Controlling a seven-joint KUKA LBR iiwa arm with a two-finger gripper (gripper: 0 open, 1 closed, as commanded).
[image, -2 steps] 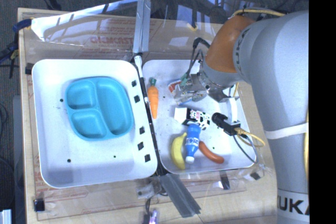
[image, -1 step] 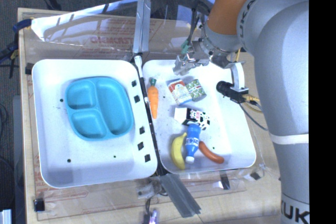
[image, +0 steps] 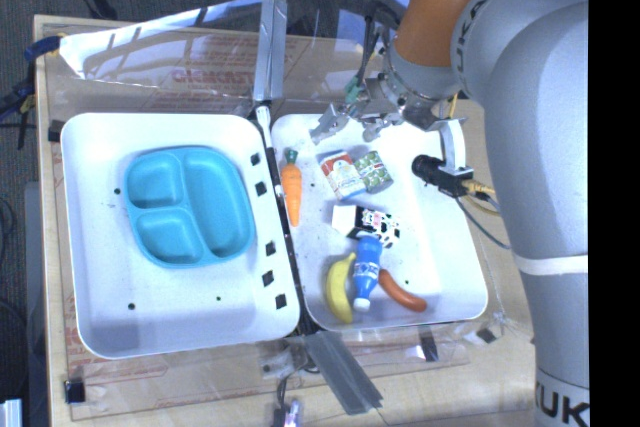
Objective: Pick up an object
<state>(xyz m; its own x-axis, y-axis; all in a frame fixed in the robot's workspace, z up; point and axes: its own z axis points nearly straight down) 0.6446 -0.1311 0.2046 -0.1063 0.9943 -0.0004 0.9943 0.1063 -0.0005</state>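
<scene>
Where the right white bin (image: 455, 265) comes closest to the camera, at about six o'clock, lie a yellow banana (image: 339, 289), a blue bottle with a white cap (image: 366, 273) and a red-orange sausage toy (image: 402, 294). A bit further in sits a small black-and-white spotted box (image: 372, 222). Next comes a flat snack packet, red, white and green (image: 352, 173), with an orange carrot with a green top (image: 290, 190) at nine o'clock. At twelve o'clock the grey two-finger gripper (image: 352, 123) hangs above the packet, spread apart, gripping nothing. A blue divided plastic tray (image: 188, 205) rests in the left white bin (image: 100, 295).
</scene>
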